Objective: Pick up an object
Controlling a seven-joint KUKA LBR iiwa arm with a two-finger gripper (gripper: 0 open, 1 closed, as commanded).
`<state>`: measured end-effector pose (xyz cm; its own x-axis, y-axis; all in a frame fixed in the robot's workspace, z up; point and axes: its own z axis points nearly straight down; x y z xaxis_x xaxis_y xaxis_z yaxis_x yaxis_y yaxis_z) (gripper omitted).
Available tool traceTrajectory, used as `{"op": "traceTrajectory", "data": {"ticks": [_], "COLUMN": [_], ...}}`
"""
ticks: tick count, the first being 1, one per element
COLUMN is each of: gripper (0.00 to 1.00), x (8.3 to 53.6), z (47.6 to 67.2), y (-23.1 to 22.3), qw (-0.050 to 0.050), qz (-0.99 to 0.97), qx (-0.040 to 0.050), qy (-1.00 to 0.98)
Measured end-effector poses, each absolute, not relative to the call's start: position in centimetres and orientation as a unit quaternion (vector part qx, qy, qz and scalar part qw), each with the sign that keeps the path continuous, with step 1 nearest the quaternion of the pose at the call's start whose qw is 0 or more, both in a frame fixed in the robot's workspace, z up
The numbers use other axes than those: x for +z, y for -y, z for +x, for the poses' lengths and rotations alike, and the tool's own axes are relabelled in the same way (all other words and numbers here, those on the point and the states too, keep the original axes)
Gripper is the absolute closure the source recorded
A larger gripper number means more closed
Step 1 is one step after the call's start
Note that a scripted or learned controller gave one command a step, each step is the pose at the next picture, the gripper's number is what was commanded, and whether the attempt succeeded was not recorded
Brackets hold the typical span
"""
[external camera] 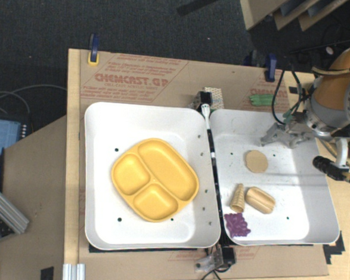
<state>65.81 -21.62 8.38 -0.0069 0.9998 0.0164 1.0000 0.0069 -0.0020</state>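
My gripper point(284, 136) hangs over the far edge of the right bin point(312, 236), open with nothing between its fingers. The grey arm comes in from the upper right. Below and left of the gripper a flat round tan disc point(257, 162) lies in the bin, apart from it. Nearer the front lie a tan cone point(238, 198) and a tan roll point(260, 200) side by side. A purple grape cluster point(237, 224) sits at the bin's front left corner.
The left bin point(104, 125) holds a yellow three-compartment plate point(154, 179). A raised divider point(210, 160) runs between the two bins. A small green item point(261, 100) lies on the bench behind the right bin. A black part point(331, 168) juts over the right bin's right side.
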Motion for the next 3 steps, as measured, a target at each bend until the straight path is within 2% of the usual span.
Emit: {"op": "traceTrajectory", "data": {"ticks": [1, 2, 3], "gripper": [0.0, 0.0, 0.0], "x": [8.5, 8.5, 8.4], "z": [60.8, 61.4, 52.0], "y": [16.1, 12.1, 13.4], "qw": [0.003, 0.002, 0.004], "qz": [-0.706, -0.706, -0.708], "qx": [0.0008, 0.0003, 0.002], "qy": [0.708, 0.708, 0.706]}}
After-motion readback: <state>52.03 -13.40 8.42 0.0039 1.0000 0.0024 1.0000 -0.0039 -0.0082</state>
